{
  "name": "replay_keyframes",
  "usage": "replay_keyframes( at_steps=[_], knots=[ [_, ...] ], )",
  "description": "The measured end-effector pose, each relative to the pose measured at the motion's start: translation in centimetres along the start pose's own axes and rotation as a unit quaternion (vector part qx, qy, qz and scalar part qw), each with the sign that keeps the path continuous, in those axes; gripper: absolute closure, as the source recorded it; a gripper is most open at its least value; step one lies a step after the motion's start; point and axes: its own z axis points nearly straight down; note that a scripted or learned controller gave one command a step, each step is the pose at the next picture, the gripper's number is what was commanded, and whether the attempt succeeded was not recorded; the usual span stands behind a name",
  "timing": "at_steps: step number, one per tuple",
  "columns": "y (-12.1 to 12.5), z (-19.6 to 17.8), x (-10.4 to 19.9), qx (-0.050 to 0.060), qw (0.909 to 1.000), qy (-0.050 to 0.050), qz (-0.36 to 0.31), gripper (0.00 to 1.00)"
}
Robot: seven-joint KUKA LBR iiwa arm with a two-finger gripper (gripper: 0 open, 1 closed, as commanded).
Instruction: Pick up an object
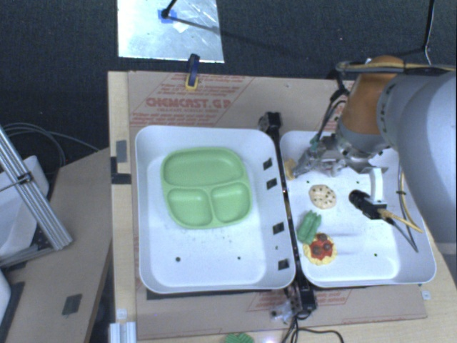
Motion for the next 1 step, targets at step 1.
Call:
replay_keyframes(
  at_steps=[1],
  knots=[
    [-5.8,0.12,-0.34,0.005,1.0,0.001,0.003,0.0]
  ],
)
